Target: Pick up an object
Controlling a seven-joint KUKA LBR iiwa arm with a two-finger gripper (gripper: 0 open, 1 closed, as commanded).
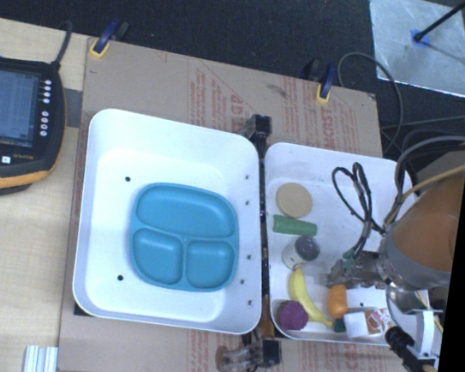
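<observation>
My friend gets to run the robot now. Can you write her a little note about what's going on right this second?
Gripper: down low in the right bin, near its right side, just above the orange object. Nothing is seen between its fingers.
Right bin things: tan disc, green block, small grey object, banana, purple ball, white carton, black cable loop.
Left bin: blue divided plate.
Done: the arm has reached into the right bin.
Left: grab one thing and lift it out; nothing is picked up yet.
</observation>
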